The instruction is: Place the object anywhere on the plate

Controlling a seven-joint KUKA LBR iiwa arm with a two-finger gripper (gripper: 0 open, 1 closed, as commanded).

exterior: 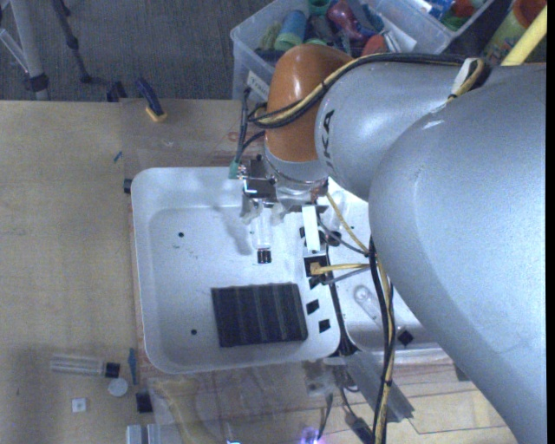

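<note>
A black ribbed plate (258,314) lies flat in the left white bin (156,260), near its front edge. My gripper (259,236) hangs over the back middle of that bin, a short way behind the plate and apart from it. A small dark piece (264,255) sits just under the gripper's tip. I cannot tell whether it is a held object or part of the gripper. The grey arm with its orange band (303,78) covers most of the right side.
The right bin (368,303) is largely hidden beneath the arm. Yellow and black cables (329,269) run along the wall between the bins. A clear tub of coloured toys (347,26) stands at the back. Small loose items (82,364) lie on the bench at front left.
</note>
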